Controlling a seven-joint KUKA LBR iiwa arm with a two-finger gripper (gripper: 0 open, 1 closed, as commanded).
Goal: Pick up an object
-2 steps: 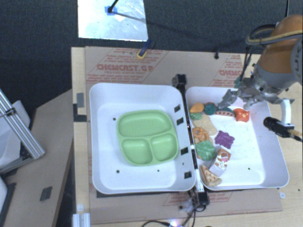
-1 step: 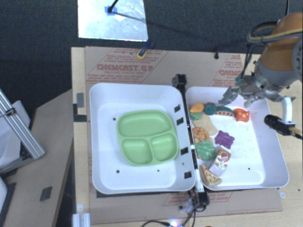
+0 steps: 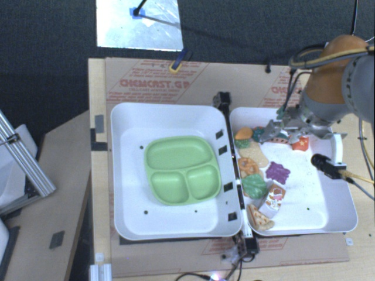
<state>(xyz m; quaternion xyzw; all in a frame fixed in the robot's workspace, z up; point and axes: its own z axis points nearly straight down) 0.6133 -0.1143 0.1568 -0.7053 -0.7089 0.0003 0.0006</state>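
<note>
Wedge-shaped pizza toy (image 3: 261,219) lies near smooth, glossy green three-compartment tray (image 3: 182,169).

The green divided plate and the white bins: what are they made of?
The green divided plate looks like moulded plastic with a smooth matte finish: uniform colour, rounded compartment edges. The white bins also seem to be plastic, slightly glossy, with soft rounded rims, though coated metal cannot be ruled out.

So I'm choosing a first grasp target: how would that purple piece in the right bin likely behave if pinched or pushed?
The purple piece lies flat with a lobed outline, so it probably won't roll and may slide when pushed. It looks small, likely light. Its low profile may leave the gripper little edge to pinch.
</note>
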